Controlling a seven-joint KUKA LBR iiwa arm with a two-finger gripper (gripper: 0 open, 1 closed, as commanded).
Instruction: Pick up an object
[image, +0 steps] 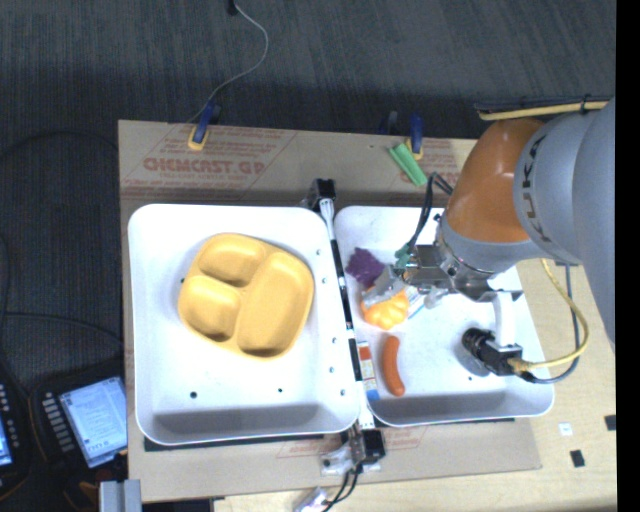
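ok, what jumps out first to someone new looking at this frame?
The big yellow lumpy object in the left bin. Then the arm's orange band over the right bin, with its gripper down among small items: a purple piece and an orange-red sausage shape.

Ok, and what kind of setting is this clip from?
Most likely a robotics lab bin-picking bench. A grey and orange arm reaches over two white bins clamped to a board; toy items lie inside: a yellow tray, a sausage, a purple piece.

Even, bright overhead light; soft shadows pool along the near walls of the white bins (150, 300) left of the tool (415, 290); slightly grainy, mildly soft throughout.
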